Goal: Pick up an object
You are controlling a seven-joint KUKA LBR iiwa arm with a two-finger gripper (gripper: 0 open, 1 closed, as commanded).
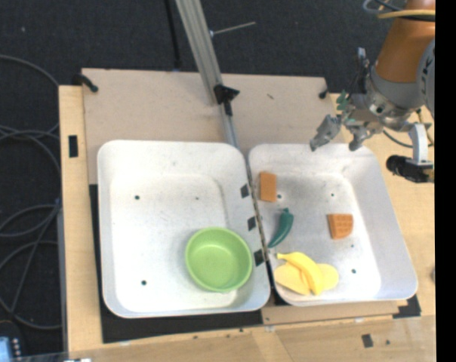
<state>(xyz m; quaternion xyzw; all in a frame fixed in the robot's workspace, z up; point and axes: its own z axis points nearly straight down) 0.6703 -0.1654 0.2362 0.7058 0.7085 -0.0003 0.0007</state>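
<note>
1. Nearest the camera, the bench (175, 338) carries two shallow white bins side by side
2. The left bin (137, 179) holds one green bowl (218, 259), upright, in its near right corner, close to the wall shared with the other bin
3. The right bin (364, 179) holds four objects. A yellow banana-like item (307, 274) lies in its near left corner
4. A dark green pepper-shaped item (281, 227) lies just beyond the yellow item, against the left wall of the right bin
5. An orange block (340, 225) lies to the right of the green item, apart from it, on the bin floor
6. A second orange block (267, 187) lies farther back, beside the left wall of the right bin
7. A grey metal rail (201, 47) runs from the junction of the two bins toward the far edge of the view
8. The end effector (340, 136) hangs over the far rim of the right bin, well apart from all four objects. Its two fingers are spread, released, with nothing between them
9. The arm (402, 51), with its orange band, stands at the far right
</note>
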